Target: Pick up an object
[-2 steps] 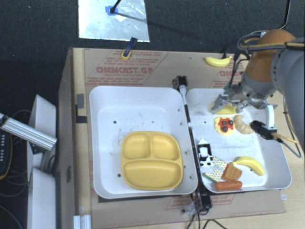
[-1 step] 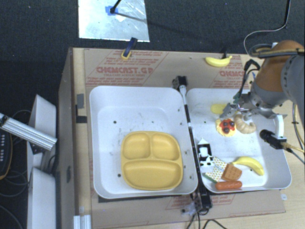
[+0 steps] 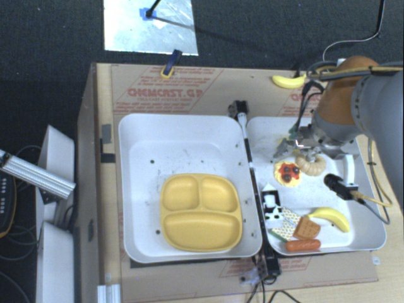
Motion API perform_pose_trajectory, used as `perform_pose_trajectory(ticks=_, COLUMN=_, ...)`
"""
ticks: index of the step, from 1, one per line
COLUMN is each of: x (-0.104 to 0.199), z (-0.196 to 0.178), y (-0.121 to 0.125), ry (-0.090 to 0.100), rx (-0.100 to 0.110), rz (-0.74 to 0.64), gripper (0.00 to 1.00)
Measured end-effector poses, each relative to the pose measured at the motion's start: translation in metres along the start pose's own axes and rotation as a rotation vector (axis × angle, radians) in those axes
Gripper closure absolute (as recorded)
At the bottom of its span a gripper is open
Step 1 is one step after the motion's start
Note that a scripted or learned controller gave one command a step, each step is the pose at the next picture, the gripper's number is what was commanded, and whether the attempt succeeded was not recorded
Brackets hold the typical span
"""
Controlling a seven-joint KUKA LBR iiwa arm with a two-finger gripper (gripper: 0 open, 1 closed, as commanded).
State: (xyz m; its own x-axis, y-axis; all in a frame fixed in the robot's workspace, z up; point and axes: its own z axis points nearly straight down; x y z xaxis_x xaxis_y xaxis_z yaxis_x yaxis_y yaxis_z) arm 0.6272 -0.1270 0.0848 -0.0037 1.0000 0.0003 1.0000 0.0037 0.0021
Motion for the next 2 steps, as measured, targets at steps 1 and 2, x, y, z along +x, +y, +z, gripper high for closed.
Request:
perform_pose_trajectory(ticks=1, x=0.029, z=0.000, y=-0.027, ry=0.000, rx=0.001, rz=0.000, gripper=0.00)
perform_pose_trajectory(ticks=2, x=0.041, z=0.000, y=-0.053, ry=0.000, rx=0.001, rz=0.003, gripper=0.00)
